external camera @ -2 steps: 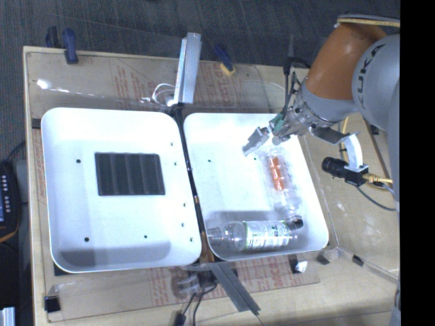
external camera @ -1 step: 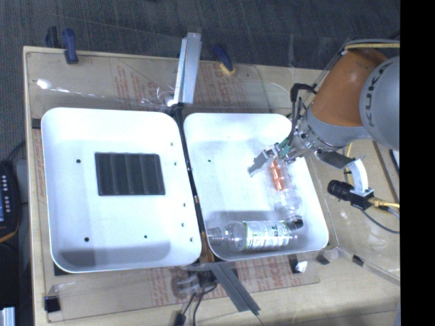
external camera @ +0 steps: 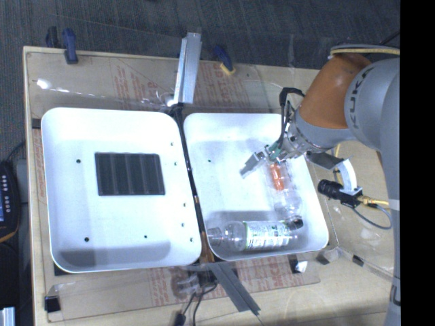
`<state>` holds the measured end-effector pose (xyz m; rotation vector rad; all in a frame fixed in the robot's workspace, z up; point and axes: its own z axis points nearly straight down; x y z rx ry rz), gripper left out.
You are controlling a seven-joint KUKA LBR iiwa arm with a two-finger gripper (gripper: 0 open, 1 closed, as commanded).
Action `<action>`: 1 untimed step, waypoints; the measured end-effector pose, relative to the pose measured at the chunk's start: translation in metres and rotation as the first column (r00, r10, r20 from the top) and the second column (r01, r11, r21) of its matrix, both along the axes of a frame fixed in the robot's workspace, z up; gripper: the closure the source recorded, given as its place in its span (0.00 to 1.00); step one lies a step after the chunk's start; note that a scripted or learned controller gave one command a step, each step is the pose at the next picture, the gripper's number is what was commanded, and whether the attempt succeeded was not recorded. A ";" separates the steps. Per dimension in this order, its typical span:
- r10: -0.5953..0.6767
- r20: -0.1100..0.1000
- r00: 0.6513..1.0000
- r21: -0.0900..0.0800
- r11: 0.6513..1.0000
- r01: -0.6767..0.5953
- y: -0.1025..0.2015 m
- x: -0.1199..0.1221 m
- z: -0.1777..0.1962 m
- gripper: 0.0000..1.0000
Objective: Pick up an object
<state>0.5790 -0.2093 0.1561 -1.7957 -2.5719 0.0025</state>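
Two shallow white bins are counted on the bench [external camera: 41, 182]: the left bin [external camera: 61, 134] and the right bin [external camera: 217, 134]. One dark ribbed panel [external camera: 129, 174] is seen in the left bin. Two clear plastic bottles are counted in the right bin: one larger bottle [external camera: 255, 235] laid along the near wall, and one smaller bottle with an orange label [external camera: 282, 185]. Two blue clamps are counted at the far edge of the bench, one [external camera: 68, 44] at the left and one [external camera: 223, 58] near the middle. One arm [external camera: 353, 94] is counted.
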 end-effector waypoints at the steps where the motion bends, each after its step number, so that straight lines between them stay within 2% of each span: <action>1: -0.086 0.003 0.996 -0.002 0.996 0.086 -0.002 0.012 0.015 0.00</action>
